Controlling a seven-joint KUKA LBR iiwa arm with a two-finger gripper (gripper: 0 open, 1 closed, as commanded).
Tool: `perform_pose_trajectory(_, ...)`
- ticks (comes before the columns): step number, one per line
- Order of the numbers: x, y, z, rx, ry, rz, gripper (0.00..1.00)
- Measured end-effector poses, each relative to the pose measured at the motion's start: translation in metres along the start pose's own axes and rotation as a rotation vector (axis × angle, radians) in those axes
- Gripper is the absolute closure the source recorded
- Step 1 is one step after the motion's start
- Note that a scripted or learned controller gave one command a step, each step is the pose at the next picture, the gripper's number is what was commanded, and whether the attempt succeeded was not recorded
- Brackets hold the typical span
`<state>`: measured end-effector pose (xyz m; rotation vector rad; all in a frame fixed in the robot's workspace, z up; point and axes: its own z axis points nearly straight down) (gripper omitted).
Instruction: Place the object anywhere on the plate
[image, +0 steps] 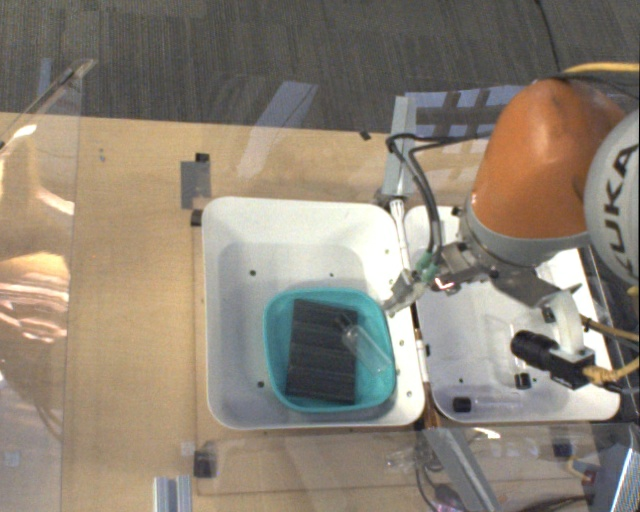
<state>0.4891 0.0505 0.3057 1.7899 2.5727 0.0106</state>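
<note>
Block, dark and ribbed, lies flat on the teal plate, taking up its left and middle with its long side running from the far edge toward the near edge. The plate sits in the left bin, toward that bin's near right corner, on the tan bench. Just right of the block, a clear cup-like thing lies on its side on the plate, touching or nearly touching the block's right edge; its exact shape is hard to make out. Further right, the gripper hangs at the wall between the two bins, above the plate's far right corner and apart from both block and clear thing; whether it is spread or closed I cannot tell, and nothing is seen held in it. The right bin lies beneath the arm, whose orange band bulks over its far side.
</note>
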Motion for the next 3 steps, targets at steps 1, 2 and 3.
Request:
perform_pose_trajectory(1,0.001,0.003,-0.011,-0.007,-0.002,-0.008,1.0)
perform_pose_trajectory(2,0.031,0.009,0.122,0.007,0.003,-0.084,1.0)
perform_pose_trajectory(3,0.031,0.009,0.122,0.006,0.002,-0.083,0.0)
